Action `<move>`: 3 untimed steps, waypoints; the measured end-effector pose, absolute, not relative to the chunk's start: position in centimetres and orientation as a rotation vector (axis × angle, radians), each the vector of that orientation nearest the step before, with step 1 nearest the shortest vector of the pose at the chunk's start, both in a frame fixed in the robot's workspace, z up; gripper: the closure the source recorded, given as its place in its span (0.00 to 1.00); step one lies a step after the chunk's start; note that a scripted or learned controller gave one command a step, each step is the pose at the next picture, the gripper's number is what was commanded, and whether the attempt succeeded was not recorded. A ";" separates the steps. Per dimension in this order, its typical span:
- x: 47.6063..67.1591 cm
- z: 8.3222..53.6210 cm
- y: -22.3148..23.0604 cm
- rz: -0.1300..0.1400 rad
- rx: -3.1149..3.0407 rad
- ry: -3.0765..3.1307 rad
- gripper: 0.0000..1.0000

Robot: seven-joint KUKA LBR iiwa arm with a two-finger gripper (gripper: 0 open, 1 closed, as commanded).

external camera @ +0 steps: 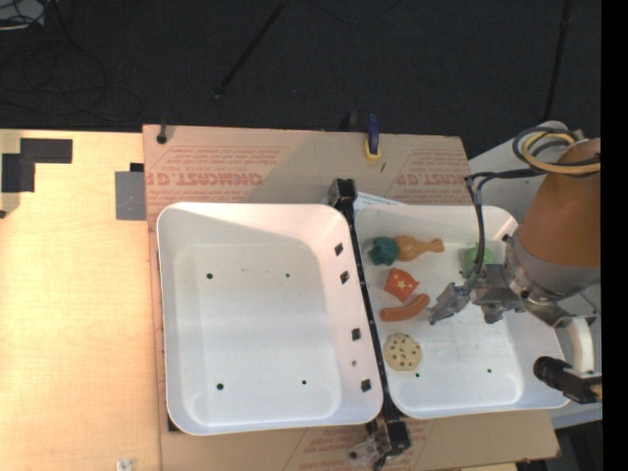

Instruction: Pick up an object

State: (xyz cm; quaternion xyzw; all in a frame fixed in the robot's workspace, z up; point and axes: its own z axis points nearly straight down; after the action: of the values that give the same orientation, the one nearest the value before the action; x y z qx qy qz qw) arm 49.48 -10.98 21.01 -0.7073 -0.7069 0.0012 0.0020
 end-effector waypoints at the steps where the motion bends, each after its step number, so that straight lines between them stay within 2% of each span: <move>1: 49.5 22.0 -11.0 0.005 -2.219 -2.216 1.00; 2: 47.7 35.4 -5.7 -0.016 -2.220 -2.234 1.00; 3: 47.3 23.8 -2.0 0.015 -2.210 -2.216 1.00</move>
State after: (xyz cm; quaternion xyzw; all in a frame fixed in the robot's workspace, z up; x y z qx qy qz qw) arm 47.34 -2.02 23.80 -0.7061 -0.7081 0.0047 0.0061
